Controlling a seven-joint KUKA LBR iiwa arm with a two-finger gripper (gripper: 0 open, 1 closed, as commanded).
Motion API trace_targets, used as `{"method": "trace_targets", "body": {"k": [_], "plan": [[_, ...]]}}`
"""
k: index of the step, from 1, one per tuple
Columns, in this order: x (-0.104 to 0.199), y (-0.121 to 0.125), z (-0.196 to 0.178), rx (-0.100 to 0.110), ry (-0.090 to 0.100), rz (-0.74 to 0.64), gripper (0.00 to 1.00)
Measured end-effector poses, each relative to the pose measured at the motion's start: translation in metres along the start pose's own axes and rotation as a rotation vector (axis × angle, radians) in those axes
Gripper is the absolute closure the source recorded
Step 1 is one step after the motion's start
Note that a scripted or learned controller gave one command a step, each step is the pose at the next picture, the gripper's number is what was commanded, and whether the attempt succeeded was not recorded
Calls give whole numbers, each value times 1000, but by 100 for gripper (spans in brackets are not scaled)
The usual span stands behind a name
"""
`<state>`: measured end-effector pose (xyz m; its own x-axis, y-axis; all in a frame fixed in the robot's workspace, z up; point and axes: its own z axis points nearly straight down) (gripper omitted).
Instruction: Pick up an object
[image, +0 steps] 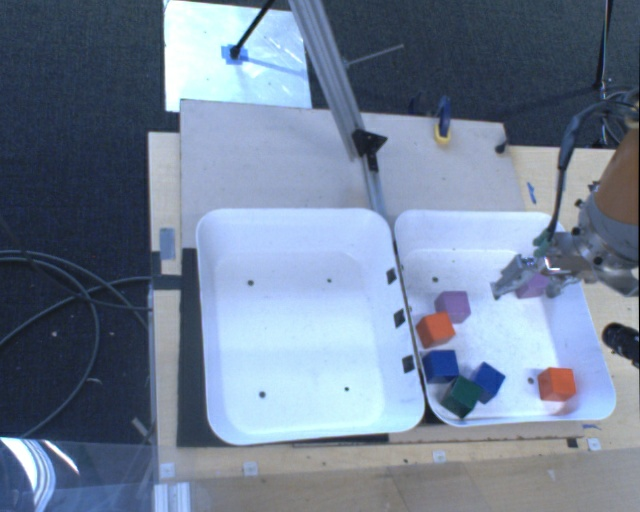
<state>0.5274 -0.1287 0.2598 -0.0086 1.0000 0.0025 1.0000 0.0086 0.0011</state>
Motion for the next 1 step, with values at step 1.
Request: {"method": "trace_targets", "body": {"k": [1], "plan": [[-47, 83, -59, -13, -8, 2, 0]]}}
